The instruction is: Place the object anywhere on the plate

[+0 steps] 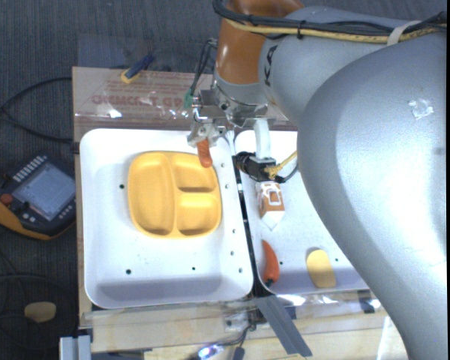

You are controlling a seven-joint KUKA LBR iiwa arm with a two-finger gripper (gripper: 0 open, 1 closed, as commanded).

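A yellow divided plate (pixel 154 195) lies in the left white bin (pixel 97 223). My gripper (pixel 202 142) hangs over the plate's far right corner, close to the wall between the bins. A small orange-red object (pixel 204 157) sticks down from between its fingers, and the gripper is shut on it. The object hovers just above the plate's upper right compartment.
The right bin (pixel 296 235) holds a white and orange carton (pixel 271 200), an orange carrot-like piece (pixel 270 263) and a yellow lump (pixel 320 268). The large grey arm covers most of that bin. A teach pendant (pixel 34 197) lies on the floor at left.
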